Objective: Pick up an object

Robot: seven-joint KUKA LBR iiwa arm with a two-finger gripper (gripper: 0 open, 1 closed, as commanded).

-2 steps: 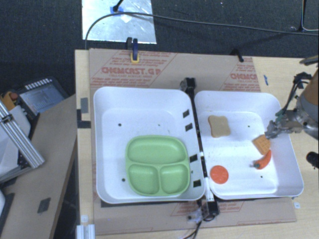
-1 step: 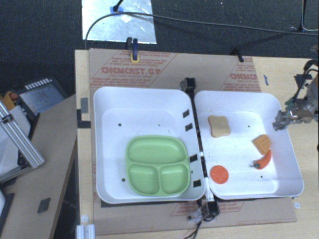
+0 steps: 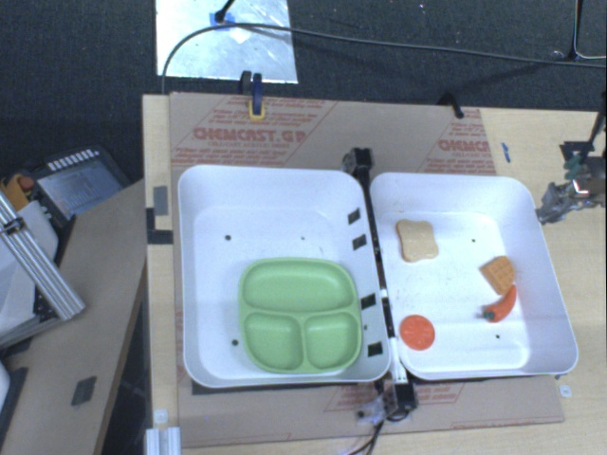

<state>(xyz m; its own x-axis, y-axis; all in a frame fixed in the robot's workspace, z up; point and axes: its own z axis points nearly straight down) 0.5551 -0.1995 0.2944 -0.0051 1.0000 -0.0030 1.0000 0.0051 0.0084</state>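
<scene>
You have the whole pick ahead of you, as far as the view lets you judge; nothing is lifted, and every candidate lies flat on a bin floor. Start with the table (image 3: 313,126), a pale board printed with red lettering, set against dark carpet with a shiny metal sheet (image 3: 228,28) beyond its far edge; on it sit the left bin (image 3: 204,197) and the right bin (image 3: 526,207), touching along their inner walls. The left bin carries a green divided tray (image 3: 302,314) toward its near side; the right bin carries the smaller things: a tan bread slice (image 3: 416,240) near the far left, an orange cracker-like piece (image 3: 497,273) toward the right, a red pepper (image 3: 502,305) just beside and below it, and an orange-red disc (image 3: 416,331) near the front left corner. The gripper (image 3: 566,195) sits at the right edge, outside the right bin's rim; you cannot tell how it stands from here, and nothing is visibly held.
</scene>
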